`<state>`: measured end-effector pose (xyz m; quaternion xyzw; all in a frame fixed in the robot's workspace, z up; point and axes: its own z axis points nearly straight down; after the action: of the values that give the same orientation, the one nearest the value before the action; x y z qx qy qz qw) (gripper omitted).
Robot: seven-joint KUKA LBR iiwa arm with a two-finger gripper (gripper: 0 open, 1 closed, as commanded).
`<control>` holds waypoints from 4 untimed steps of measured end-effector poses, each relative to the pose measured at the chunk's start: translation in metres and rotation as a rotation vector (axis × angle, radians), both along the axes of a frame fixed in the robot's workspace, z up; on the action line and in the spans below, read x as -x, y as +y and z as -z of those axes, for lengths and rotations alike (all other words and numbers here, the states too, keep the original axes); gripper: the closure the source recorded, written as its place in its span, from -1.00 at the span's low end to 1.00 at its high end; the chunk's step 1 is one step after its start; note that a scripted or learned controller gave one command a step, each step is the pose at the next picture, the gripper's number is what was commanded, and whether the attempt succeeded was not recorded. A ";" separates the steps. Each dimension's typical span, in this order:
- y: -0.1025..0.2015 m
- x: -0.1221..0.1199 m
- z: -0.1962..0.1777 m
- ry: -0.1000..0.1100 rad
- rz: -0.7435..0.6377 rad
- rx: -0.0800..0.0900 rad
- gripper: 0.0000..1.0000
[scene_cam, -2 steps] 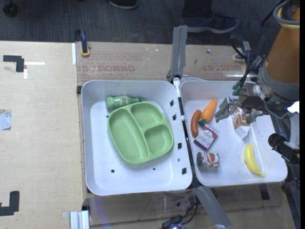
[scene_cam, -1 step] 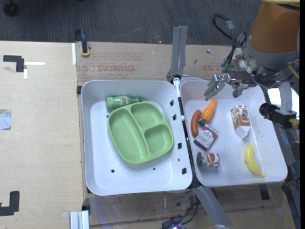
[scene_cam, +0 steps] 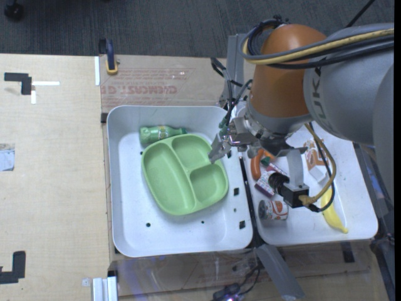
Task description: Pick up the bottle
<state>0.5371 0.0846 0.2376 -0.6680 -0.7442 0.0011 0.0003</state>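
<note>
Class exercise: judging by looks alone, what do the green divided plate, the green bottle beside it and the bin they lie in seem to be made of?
Divided plate: probably moulded plastic, matte, uniform pale green, with soft rounded compartment ridges. Green bottle: likely translucent plastic, slightly glossy; small, so uncertain. White bin: seemingly smooth plastic with a faint sheen and rounded corners.

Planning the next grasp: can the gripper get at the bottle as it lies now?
Probably yes. The bottle lies uncovered against the green tray's back rim, open from above; the gripper hangs nearby over the tray's right edge.

Bottle [scene_cam: 160, 132] behind tray [scene_cam: 185, 174], both in L bin [scene_cam: 125, 231].
</note>
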 end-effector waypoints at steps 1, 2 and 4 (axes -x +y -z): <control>0.018 -0.076 0.103 -0.002 -0.168 0.000 -1.00; 0.051 -0.122 0.104 -0.003 -0.375 0.000 -1.00; 0.062 -0.082 0.125 -0.033 -0.522 0.000 1.00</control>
<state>0.6186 0.1467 0.1129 -0.4531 -0.8913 -0.0096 -0.0121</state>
